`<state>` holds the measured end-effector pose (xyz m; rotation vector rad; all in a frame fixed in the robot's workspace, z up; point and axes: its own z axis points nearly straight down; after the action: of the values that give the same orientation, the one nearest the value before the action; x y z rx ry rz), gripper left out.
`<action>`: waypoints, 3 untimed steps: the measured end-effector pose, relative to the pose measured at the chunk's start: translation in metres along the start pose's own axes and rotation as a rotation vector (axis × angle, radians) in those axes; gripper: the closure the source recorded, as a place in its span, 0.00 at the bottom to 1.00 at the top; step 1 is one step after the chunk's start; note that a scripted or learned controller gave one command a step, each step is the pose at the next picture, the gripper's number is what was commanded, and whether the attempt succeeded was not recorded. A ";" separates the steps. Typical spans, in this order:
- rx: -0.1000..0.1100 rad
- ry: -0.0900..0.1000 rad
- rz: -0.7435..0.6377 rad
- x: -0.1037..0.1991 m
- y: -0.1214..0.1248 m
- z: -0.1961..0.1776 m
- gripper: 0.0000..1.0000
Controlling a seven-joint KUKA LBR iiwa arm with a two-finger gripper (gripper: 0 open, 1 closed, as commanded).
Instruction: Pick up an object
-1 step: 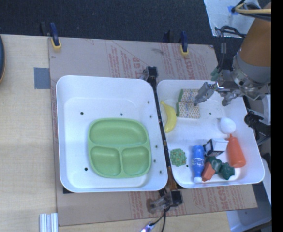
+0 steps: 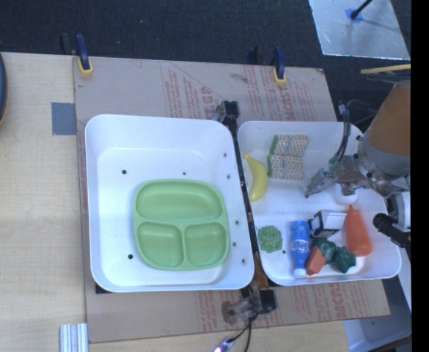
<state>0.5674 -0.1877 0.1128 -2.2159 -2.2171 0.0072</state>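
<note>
My gripper (image 2: 330,182) hangs over the right bin (image 2: 390,273), near its right-hand middle, with the orange-banded arm (image 2: 390,127) behind it. Just left of it lie two patterned green-and-tan blocks (image 2: 287,156) and a yellow banana (image 2: 257,177). Below the gripper sit a small black-and-white object (image 2: 327,221), an orange bottle (image 2: 356,231), a blue tube (image 2: 299,246), a small orange piece (image 2: 316,259), a dark green piece (image 2: 340,257) and a round green lump (image 2: 270,237). Nothing can be seen held in the gripper.
The left bin (image 2: 104,196) holds a light green divided plate (image 2: 180,224). Both bins rest on a cardboard sheet (image 2: 163,86) clamped to the wooden bench. A black bracket (image 2: 230,111) stands at the far end of the gap between the bins.
</note>
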 end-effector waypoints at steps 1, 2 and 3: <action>-0.021 -0.003 -0.010 0.049 0.049 -0.129 0.00; -0.006 -0.002 -0.011 0.108 0.090 -0.077 0.00; -0.001 -0.002 -0.008 0.150 0.055 -0.079 0.00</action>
<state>0.6230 -0.0376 0.1915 -2.2085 -2.2272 0.0082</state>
